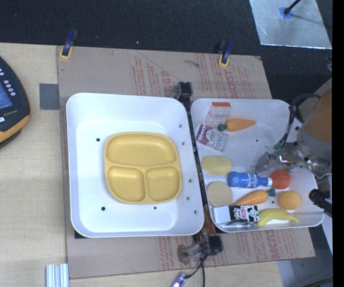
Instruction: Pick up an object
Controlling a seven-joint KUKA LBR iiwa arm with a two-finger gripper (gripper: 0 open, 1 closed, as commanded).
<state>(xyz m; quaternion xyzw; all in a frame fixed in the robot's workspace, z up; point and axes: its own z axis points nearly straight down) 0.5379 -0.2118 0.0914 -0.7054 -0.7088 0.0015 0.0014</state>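
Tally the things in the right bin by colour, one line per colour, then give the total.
Orange: 3, carrot, carrot, round fruit
Yellow or tan: 3, yellow piece, tan piece, banana
Red: 1, red ball
Blue: 1, bottle
Printed packs: 2, pack, carton
Total: 10

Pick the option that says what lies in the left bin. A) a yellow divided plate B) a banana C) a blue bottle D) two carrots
A: the yellow divided plate lies alone in the left bin, while the bottle, banana and carrots lie in the right bin.
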